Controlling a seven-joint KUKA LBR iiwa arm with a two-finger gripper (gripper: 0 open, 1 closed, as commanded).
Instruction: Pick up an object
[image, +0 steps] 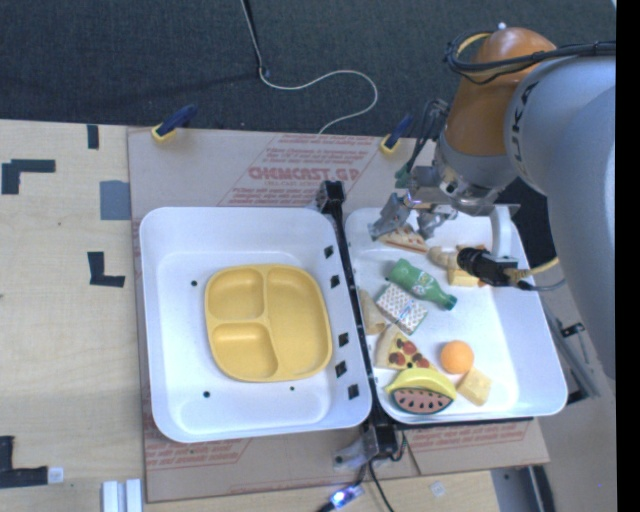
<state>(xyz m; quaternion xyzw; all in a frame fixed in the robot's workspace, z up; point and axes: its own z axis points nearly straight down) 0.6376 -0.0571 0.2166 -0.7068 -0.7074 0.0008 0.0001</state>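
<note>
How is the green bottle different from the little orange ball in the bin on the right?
The green bottle is long and lies on its side at a slant; the orange ball is round. The bottle is green with a pale label, while the ball is plain orange. The bottle lies near the middle of the right bin, closer to the gripper; the ball sits nearer the front, beside a yellow block. Both are small toys resting loose on the same white bin floor.

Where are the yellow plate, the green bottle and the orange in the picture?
yellow plate (268, 322): camera view, on the middle where its dividers meet.
green bottle (418, 281): camera view, on the middle of its body.
orange (456, 356): camera view, on the middle of its round top.
</note>
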